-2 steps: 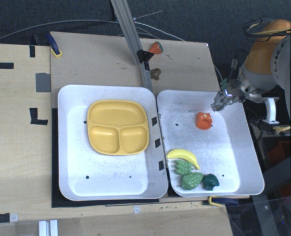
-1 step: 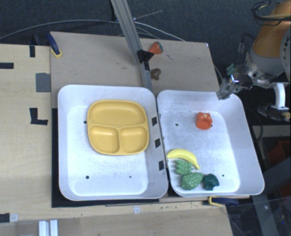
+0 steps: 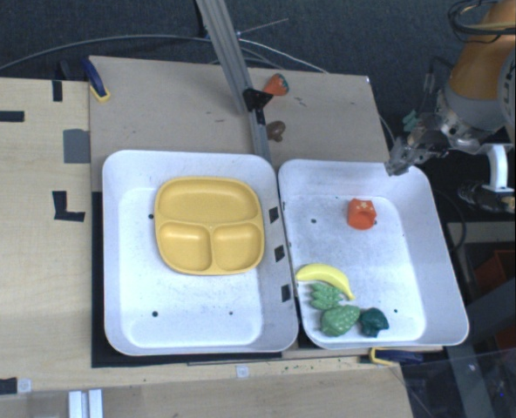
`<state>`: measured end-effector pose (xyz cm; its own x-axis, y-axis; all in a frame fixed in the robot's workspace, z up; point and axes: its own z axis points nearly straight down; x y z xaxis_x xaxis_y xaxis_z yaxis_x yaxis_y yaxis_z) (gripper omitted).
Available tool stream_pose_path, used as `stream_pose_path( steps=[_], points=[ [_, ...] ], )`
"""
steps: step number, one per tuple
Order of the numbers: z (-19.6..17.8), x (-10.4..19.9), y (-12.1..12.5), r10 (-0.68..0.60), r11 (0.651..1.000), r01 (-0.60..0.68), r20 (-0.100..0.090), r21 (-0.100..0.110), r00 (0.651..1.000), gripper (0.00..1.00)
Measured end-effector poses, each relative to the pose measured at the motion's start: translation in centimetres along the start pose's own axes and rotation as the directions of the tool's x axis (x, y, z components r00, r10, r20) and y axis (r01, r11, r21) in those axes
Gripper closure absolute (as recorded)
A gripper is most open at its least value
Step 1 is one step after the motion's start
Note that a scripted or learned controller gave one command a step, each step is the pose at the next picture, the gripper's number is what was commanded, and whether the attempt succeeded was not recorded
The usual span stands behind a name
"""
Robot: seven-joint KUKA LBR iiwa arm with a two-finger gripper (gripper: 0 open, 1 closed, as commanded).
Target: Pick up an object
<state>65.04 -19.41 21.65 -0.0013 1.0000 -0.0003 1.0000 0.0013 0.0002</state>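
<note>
A pale wooden bench [image 3: 179,103] carries two shallow white bins side by side, with dark floor beyond it and a slanted metal pole crossing the top of the view. The left bin [image 3: 127,320] holds a yellow divided tray [image 3: 210,225]. The right bin [image 3: 432,259] holds the candidates for picking: an orange-red object [image 3: 361,213] alone near the far end, and at the near end a tight cluster of a yellow banana [image 3: 326,277], two green bumpy toys [image 3: 332,310] and a small dark teal piece [image 3: 374,321].

The arm reaches in from the right, and its claw [image 3: 401,158] sits at the far right corner of the right bin, just over the rim and apart from every object. How far it is open cannot be told at this size; nothing is visibly in it.

Judging from this layout, the risks are plain. A descent from here would land on the bin's rim or bare floor and close on nothing. Going for the near cluster invites a glancing contact, since the pieces touch and could be shoved apart or wedged together. The lone orange-red object looks the safer target, though a small rounded piece may squirt sideways if the claw arrives off-centre.
</note>
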Motion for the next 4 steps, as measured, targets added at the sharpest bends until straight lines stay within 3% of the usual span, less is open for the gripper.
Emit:
stream_pose_path(
  steps=[3,4],
  points=[
    [0.2,17.2,0.7,-0.006,1.0,0.006,-0.002,0.003,1.0,1.0],
    [0.5,22.0,-0.1,-0.005,1.0,0.005,-0.001,0.003,1.0,1.0]
  ],
)
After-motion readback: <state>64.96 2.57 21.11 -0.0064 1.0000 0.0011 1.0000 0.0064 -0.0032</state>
